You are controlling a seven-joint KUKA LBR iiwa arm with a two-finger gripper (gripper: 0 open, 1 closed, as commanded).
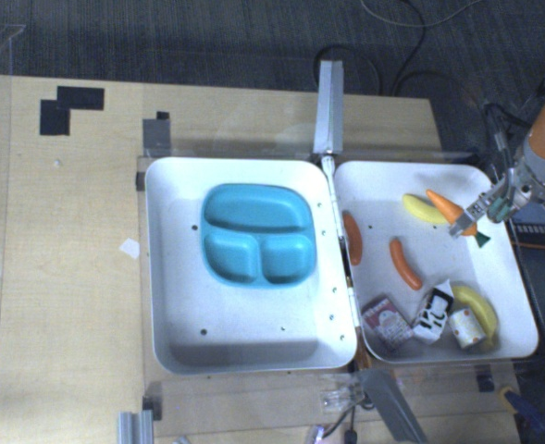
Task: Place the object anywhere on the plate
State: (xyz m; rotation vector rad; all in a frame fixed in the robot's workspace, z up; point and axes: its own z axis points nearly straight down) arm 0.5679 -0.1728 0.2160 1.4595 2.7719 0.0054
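Note:
A blue plate (257, 232) with three compartments lies in the left bin (175, 276). My gripper (474, 216) hangs low over the far right part of the right bin (517, 285). It sits directly over the leafy end of an orange toy carrot (443, 205), and it covers part of the carrot. A small yellow banana (422, 210) lies against the carrot's left side.
The right bin also holds two orange-red sausages (353, 236) (404, 263), a larger banana (476, 313), a small packet (384, 318) and a black-and-white carton (432, 314) along its near edge. A metal divider bar (328, 109) rises behind the bins.

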